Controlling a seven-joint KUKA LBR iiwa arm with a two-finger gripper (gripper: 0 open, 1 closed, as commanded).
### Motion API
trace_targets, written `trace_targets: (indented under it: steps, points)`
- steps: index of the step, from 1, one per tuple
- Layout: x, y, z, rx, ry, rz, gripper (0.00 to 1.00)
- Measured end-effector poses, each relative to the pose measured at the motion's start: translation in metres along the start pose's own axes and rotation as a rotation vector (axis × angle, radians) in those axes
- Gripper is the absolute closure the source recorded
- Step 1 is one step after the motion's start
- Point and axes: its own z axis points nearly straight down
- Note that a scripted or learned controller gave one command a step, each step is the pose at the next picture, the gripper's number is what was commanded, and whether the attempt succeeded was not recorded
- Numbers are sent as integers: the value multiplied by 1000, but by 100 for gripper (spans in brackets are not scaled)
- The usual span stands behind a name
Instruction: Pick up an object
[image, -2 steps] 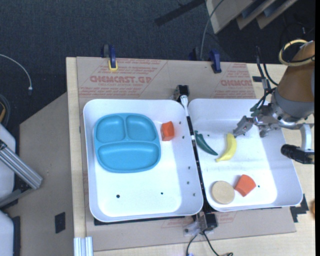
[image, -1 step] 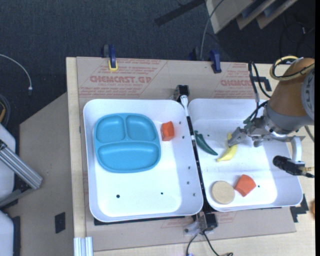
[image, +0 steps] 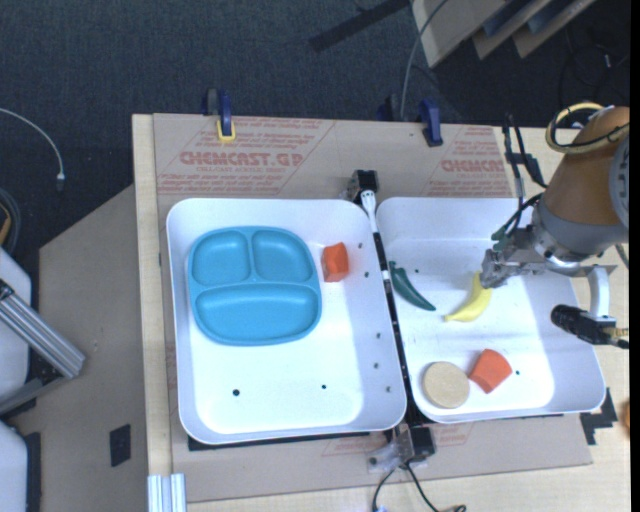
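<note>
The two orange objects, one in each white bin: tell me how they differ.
The small orange block lies in the left white bin, beside the blue divided plate; the larger orange-red wedge-like block lies in the right white bin, next to the round tan disc. The left one looks upright and narrow, the right one broader and tilted. Both lie free of the hand.

Two white bins are seen side by side on the bench. In the left bin (image: 280, 400), a blue divided plate (image: 255, 283) and a small orange object (image: 335, 261) are placed. In the right bin (image: 560, 370), a yellow banana (image: 470, 303), a green object (image: 410, 288), a beige disc (image: 445, 384) and an orange block (image: 490, 369) are found. The gripper (image: 497, 264) is positioned just above the banana's upper end.
</note>
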Motion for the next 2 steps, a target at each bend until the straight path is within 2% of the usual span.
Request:
trace_targets:
  steps: [2]
  points:
    - [-4,17,-94,-6,-2,-2,100]
